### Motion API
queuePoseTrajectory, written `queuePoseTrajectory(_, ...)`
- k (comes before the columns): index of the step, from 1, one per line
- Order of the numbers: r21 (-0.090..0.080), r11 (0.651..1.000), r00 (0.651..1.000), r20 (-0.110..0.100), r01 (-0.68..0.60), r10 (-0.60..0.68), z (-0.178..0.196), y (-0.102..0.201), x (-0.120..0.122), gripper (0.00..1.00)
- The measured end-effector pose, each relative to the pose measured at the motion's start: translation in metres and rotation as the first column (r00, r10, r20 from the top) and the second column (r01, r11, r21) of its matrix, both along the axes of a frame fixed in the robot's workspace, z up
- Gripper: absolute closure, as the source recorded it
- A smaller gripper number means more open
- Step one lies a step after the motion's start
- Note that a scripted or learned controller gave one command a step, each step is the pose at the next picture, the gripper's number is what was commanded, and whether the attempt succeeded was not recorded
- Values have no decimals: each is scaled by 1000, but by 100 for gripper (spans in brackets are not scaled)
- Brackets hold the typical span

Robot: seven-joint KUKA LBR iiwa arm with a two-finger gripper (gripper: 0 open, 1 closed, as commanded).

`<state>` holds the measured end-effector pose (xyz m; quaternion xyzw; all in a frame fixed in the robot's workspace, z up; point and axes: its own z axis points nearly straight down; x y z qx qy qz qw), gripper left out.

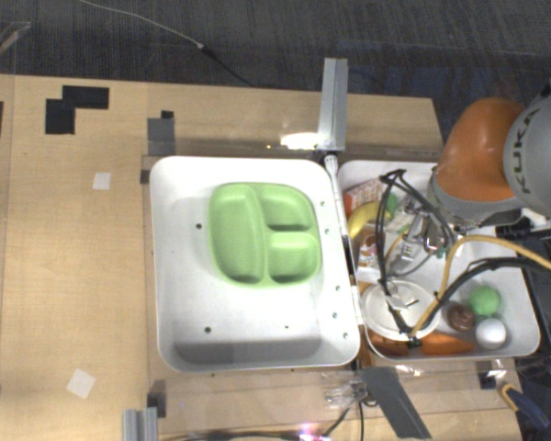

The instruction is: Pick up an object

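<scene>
Wooden counter (64, 274), cluttered right bin (531, 338): best lowered squarely over the green ball (484, 299), clear of cables; state of jaws impossible to tell.

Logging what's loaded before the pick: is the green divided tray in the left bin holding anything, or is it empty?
Empty. The green divided tray lies flat, open side up, in the left bin, and all three compartments show bare green plastic.

1. A pale wooden table (64, 283) fills the lower left, bearing black cut-out marks (73, 107) near its far edge.
2. Beyond it lies dark grey carpet (257, 16), crossed by a thin pale cable (119, 12).
3. A bright glare spot (298, 141) sits on the table.
</scene>
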<state>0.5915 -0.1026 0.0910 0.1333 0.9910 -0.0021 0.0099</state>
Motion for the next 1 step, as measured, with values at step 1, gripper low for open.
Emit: queuePoseTrajectory(1,-1,1000,1000,-15,1,-1,-1,4,42,0)
